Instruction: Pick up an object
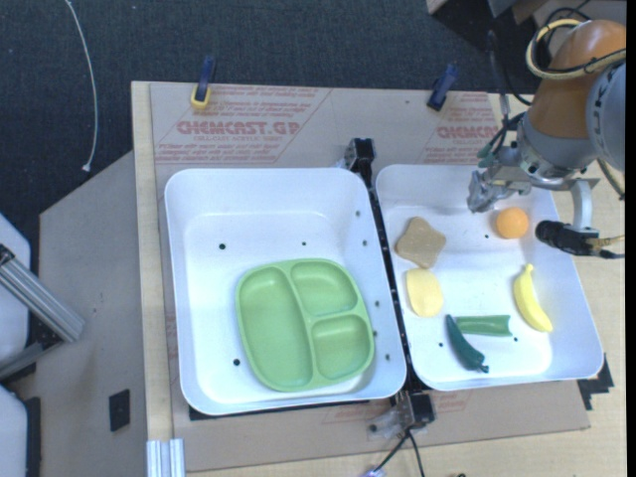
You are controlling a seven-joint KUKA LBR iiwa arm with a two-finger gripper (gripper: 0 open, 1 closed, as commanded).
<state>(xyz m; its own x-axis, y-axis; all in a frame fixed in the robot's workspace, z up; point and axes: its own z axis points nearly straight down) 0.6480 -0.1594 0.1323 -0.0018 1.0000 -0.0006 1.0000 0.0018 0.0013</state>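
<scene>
You can read "CHEMCAST GP" in red on the board (243, 127) behind the bins. The left bin (189, 266) holds a green divided plate (303, 321). The right bin (576, 336) holds an orange ball (512, 224), tan bread (421, 241), a yellow slice (424, 292), a green pepper (472, 334) and a banana (532, 301), long axis running near-to-far. The gripper (489, 192) hangs just left of the ball.

Arm (571, 97) reaching in from right, hand (487, 192) pointing down.
</scene>
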